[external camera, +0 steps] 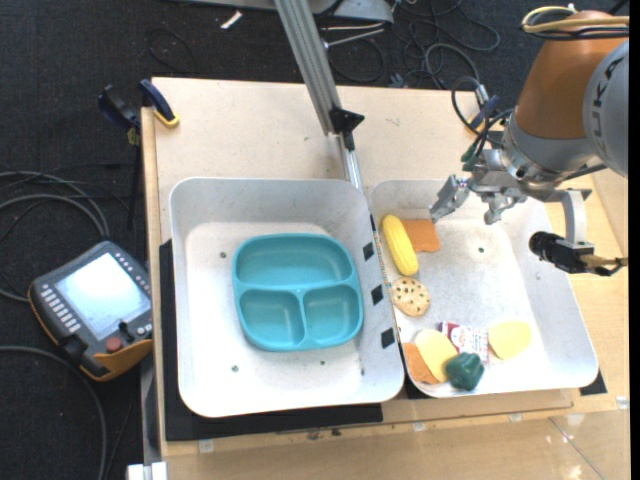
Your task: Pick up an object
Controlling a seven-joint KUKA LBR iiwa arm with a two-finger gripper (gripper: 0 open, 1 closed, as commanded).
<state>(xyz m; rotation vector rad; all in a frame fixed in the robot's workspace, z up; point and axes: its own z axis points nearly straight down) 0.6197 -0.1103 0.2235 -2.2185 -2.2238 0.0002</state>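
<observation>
Hand (pixel 470 199), fingers spread wide and holding nothing, hovers over upper part of right bin (pixel 545 298). Corn cob (pixel 400 244) lies lower left of hand, cookie (pixel 410 296) below it. Left bin (pixel 190 268) holds teal tray (pixel 297 291).

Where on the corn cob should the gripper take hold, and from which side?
Grip the corn cob across its narrow middle, coming straight down from above. It lies flat and elongated, partly over an orange slice, so closing across its width probably suits the gripper best.
</observation>
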